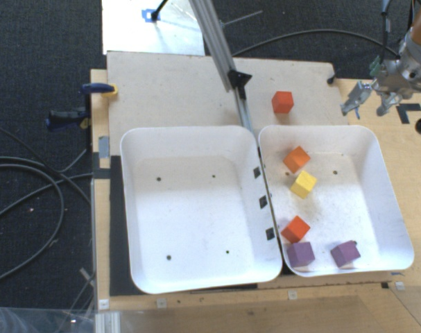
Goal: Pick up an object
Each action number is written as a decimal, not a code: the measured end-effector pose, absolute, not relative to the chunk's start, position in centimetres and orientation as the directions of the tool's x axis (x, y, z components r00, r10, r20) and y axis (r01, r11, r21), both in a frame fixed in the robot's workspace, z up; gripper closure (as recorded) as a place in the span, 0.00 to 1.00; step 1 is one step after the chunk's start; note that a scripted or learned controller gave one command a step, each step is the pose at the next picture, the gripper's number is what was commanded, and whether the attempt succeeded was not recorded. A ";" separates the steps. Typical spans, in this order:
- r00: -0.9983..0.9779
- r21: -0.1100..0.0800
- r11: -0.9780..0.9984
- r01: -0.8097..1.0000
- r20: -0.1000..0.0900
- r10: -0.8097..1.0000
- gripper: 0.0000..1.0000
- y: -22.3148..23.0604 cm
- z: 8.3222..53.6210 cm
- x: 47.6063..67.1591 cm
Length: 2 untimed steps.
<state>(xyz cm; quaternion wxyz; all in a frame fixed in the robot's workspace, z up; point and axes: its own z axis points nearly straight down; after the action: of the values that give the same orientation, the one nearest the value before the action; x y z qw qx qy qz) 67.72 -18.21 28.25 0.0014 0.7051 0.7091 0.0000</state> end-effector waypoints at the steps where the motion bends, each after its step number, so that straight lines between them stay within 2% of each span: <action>1: -0.002 -0.006 0.002 1.000 0.002 1.000 0.00 -16.0 17.4 63.8; 2: -0.008 -0.009 0.008 1.000 0.002 1.000 0.00 -10.6 8.9 68.6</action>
<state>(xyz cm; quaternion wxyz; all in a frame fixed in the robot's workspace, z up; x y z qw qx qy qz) 68.61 -10.59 8.89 -0.0037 0.7044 0.7098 -0.0026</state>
